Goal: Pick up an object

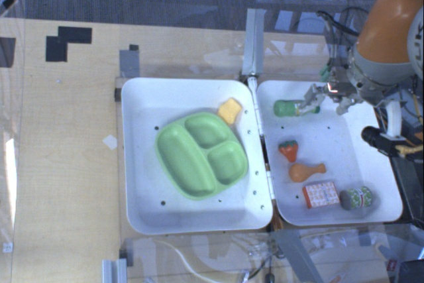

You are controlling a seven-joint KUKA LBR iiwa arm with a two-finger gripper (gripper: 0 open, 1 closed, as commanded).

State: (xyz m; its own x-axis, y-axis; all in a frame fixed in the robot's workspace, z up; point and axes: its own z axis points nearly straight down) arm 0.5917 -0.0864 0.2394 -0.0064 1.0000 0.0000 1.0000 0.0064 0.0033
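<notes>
In the right bin (371, 142) lie several small things: a green cylinder (287, 108) at the far left, a red strawberry-like piece (288, 150), an orange drumstick-shaped piece (306, 172), a red patterned box (320, 195) and a green-grey can (357, 198). My gripper (327, 101) hangs over the far part of this bin with its fingers spread, just right of the green cylinder. One fingertip (309, 103) is close to the cylinder's right end. Nothing sits between the fingers.
The left bin (142, 202) holds a green divided plate (201, 154) and a yellow block (230, 111) near its far right corner. A metal divider (260, 142) separates the two bins. The arm's orange band (389, 16) rises at the upper right.
</notes>
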